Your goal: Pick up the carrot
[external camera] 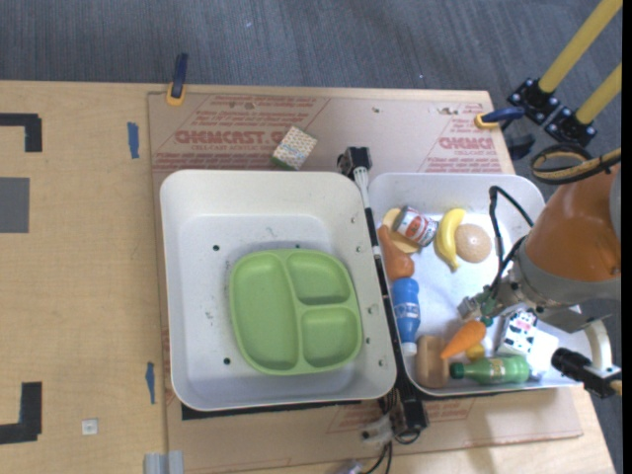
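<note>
We see our grey arm (pixel 583 265) reaching in from the right, its orange band above the wrist, the gripper (pixel 491 306) pointing down and leftward.

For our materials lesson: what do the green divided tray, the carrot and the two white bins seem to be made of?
Green divided tray: likely moulded plastic, matte, uniform colour, rounded compartments. Carrot: probably toy plastic, smooth, evenly orange. White bins: seemingly thin formed plastic, faintly glossy, rounded rims.

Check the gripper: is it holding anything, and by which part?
Cannot be told. The gripper sits right at the carrot's green-topped upper end in the right bin, but its fingertips are not clear enough to confirm a hold.
</note>
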Controlling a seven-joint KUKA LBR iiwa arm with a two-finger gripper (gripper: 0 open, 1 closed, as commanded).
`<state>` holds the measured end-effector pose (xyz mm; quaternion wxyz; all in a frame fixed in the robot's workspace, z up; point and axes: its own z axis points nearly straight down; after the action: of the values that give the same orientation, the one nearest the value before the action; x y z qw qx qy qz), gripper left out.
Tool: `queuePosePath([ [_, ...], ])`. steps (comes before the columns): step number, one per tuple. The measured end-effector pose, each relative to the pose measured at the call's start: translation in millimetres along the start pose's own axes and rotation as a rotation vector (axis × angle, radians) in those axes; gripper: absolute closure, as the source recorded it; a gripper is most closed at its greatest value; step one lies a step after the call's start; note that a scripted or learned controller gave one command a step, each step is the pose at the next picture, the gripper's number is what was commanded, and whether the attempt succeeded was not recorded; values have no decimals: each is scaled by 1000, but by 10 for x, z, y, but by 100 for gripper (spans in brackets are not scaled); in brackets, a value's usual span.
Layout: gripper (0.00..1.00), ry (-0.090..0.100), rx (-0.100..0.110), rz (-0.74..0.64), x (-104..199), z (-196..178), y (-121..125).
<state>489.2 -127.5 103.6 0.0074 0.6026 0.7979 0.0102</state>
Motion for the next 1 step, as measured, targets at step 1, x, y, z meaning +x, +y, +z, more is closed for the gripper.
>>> queuePosePath([
  [1,100,-5,21,255,528,-812,84],
])
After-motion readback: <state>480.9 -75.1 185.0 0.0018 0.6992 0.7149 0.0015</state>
